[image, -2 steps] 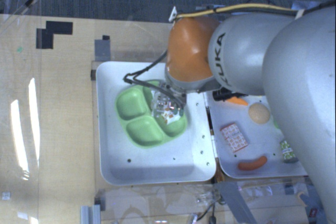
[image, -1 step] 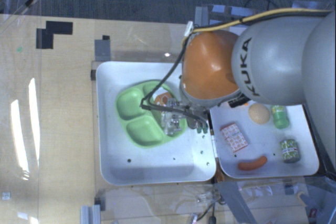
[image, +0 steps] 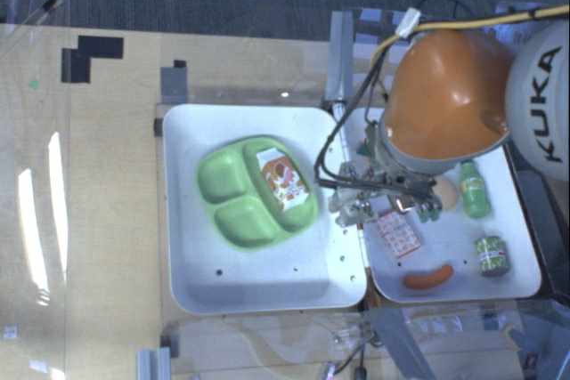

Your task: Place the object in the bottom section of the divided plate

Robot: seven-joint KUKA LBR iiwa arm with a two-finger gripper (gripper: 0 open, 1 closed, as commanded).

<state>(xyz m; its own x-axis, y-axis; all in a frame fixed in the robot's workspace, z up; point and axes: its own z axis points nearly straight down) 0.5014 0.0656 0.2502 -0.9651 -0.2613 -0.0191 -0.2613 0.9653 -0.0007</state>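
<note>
The arm comes in from the right edge of the frame, big grey link with the KUKA lettering up in the upper right. The orange band [image: 445, 93] bulges out right of centre and hides most of the wrist. Below it the end effector [image: 385, 202] pokes out, pointing downward, sitting a bit right of the frame's middle. Black cables loop off its left side.
</note>
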